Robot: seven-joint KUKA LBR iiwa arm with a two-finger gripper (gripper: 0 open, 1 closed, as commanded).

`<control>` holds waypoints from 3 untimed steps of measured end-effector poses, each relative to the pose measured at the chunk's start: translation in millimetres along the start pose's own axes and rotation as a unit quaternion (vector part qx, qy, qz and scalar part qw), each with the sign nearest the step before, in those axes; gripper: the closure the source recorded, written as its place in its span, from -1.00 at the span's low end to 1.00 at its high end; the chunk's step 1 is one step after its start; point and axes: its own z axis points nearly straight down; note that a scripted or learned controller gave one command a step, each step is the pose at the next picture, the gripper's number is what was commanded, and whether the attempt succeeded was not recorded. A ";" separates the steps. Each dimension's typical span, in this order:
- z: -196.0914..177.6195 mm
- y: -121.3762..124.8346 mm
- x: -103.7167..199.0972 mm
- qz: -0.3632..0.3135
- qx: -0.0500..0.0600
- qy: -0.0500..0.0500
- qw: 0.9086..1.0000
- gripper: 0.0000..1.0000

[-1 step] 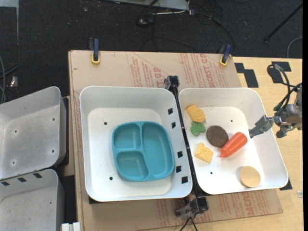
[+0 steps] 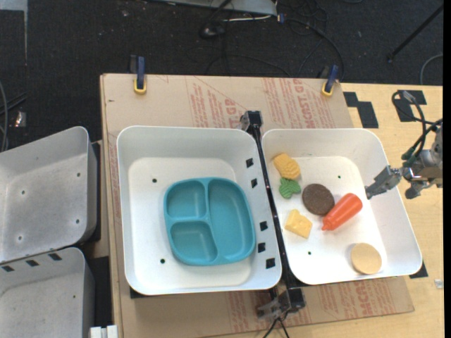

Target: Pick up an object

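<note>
The gripper (image 2: 386,180), grip state unclear, hovers at the right bin (image 2: 394,259) rim just beside the carrot (image 2: 342,211), likely lining up a pick.

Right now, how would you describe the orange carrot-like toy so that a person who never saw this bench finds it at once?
Look at the right white bin, the one without the teal tray. Near its middle lies the carrot toy, slanting up toward the right, beside the dark brown disc. It is the only orange-red, long, tapered piece; its neighbours are yellow, green, brown or tan, and rounder or blockier.
</note>
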 end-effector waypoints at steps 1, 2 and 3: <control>62.7 1.4 -2.1 0.001 0.002 0.001 1.000 -1.00; 105.9 5.8 -3.4 0.001 0.001 0.001 1.000 -1.00; 154.4 10.4 -11.1 0.001 0.001 0.001 1.000 -1.00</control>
